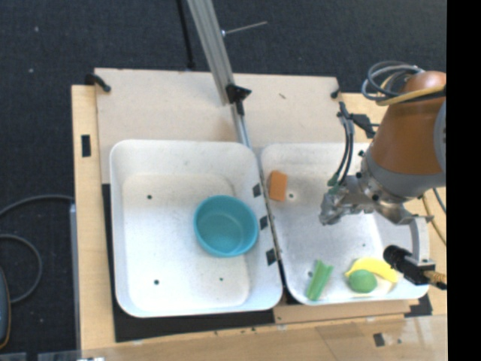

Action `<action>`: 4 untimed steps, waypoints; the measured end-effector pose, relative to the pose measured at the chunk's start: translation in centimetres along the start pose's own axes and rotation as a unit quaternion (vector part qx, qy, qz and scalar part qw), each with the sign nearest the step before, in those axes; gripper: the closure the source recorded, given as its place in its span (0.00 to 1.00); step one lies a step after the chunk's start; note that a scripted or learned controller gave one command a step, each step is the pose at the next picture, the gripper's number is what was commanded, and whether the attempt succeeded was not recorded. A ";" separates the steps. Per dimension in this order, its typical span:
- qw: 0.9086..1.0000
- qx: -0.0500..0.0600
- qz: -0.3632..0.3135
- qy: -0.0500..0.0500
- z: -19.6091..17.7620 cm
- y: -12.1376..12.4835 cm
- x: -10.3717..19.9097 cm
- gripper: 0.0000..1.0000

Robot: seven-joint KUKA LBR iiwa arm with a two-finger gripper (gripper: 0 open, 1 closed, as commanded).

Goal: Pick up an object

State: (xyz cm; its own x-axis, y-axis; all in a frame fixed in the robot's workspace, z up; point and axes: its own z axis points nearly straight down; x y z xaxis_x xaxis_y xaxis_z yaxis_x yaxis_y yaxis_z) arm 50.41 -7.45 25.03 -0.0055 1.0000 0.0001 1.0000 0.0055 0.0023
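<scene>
Pincer (331,210), jaw state unreadable, hangs in right bin (301,160); orange block (277,186) at its 9 o'clock. Left bin (131,160) holds teal bowl (225,226).

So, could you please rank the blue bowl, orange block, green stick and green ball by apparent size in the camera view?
1. blue bowl, clearly largest.
2. green stick and green ball: too alike to rank.
3. orange block, slightly smaller, though close.

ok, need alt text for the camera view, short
A grey and orange robot arm's gripper hangs over the right white bin, which holds an orange block, a green stick and a green ball on a yellow piece. The left bin holds a blue bowl.
</scene>
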 end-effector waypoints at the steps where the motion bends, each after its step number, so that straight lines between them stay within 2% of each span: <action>1: 1.000 0.000 -0.001 0.001 -0.5 -0.8 4.8 1.00; 2: 1.000 0.001 -0.002 0.001 0.3 -0.3 10.8 1.00; 3: 1.000 0.000 -0.002 0.001 -0.1 -1.3 16.3 1.00; 4: 1.000 0.000 0.001 0.001 -0.1 -1.2 16.0 0.00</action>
